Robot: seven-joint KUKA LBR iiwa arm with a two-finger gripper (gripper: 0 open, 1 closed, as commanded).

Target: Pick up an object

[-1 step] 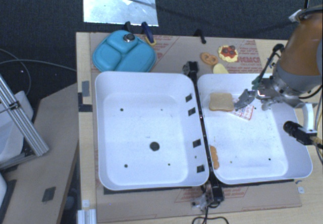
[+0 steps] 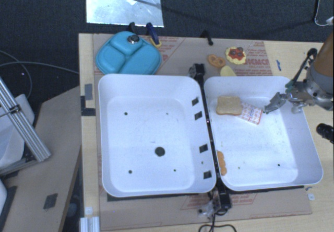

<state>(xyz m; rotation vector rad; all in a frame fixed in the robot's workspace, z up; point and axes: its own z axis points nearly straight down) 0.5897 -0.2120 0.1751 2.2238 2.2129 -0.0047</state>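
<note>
My jaws (image 2: pixel 273 103) hang over the far right part of the right shallow white plastic bin (image 2: pixel 308 171), at the end of my grey arm; whether they stand apart or together I cannot tell. Just beside them to the left lies a small flat red-and-white printed packet (image 2: pixel 251 114), touching a tan slice of toast-shaped foam (image 2: pixel 228 105). An orange-brown biscuit-like piece (image 2: pixel 222 163) leans against that bin's left wall. The left white bin (image 2: pixel 112 87) holds one dark round disc (image 2: pixel 159 151). A blue divided plastic plate (image 2: pixel 128 54) rests on the tabletop (image 2: pixel 177 48) behind.
</note>
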